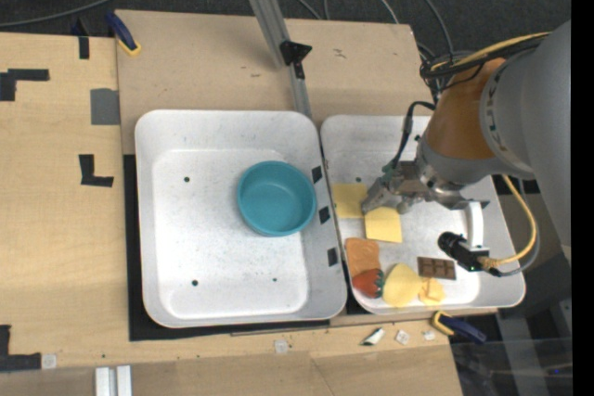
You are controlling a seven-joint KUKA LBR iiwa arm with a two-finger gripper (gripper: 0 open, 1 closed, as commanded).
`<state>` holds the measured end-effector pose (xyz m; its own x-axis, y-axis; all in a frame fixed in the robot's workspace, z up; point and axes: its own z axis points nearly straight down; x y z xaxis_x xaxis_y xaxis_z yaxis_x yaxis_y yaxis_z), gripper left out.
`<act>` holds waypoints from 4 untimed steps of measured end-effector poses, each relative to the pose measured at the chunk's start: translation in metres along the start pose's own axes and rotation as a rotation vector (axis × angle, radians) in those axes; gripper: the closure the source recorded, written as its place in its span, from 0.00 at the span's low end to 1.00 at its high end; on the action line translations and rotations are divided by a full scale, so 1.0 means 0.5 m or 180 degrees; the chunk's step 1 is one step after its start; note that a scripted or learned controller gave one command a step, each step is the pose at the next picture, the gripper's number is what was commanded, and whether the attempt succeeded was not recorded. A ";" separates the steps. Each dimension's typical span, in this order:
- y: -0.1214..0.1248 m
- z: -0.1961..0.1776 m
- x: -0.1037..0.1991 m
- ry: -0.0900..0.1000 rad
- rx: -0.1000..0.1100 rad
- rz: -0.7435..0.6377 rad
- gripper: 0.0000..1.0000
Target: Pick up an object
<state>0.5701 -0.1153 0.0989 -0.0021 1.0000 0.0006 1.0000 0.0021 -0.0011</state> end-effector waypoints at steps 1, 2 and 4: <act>0.011 -0.116 -0.015 -0.0005 -0.0015 0.0003 1.00; 0.016 -0.243 -0.015 -0.0005 -0.0020 0.0001 1.00; 0.031 -0.359 0.100 0.0001 0.0000 -0.0014 1.00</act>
<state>0.5854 -0.0654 0.2783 -0.0066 1.0000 0.0010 1.0000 0.0066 -0.0009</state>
